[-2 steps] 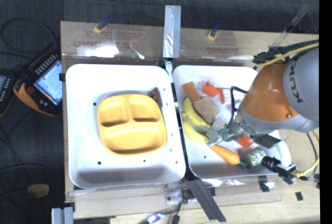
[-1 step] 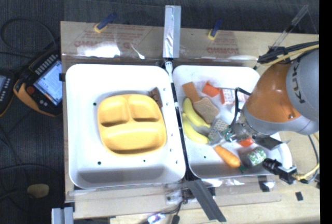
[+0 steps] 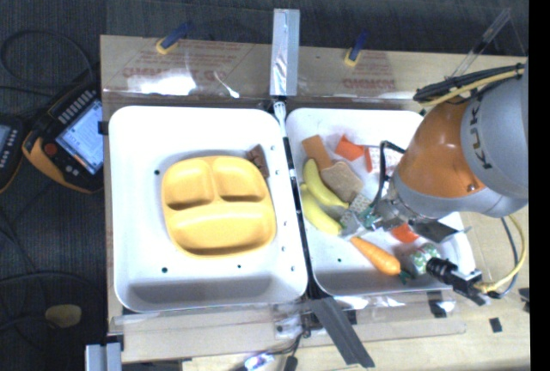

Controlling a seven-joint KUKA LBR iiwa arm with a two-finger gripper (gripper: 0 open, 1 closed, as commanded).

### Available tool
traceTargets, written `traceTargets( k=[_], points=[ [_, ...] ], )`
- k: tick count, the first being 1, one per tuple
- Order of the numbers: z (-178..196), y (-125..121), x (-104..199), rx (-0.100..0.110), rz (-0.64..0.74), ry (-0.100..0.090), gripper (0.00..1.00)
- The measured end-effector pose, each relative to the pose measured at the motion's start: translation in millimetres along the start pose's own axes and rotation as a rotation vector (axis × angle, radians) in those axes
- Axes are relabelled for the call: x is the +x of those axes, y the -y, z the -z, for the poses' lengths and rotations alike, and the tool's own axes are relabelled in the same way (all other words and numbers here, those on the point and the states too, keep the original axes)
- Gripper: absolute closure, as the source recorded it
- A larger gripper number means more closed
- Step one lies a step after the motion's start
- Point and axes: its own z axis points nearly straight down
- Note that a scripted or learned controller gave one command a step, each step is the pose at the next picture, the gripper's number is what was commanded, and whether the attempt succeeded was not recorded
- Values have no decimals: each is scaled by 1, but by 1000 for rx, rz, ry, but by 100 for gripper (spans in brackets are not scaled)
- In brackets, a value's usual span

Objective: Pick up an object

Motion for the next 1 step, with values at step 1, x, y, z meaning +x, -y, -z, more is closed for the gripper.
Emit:
traceTargets(
  k=[1],
  points=[
    [78, 5, 28, 12, -6, -6, 100]
  ],
)
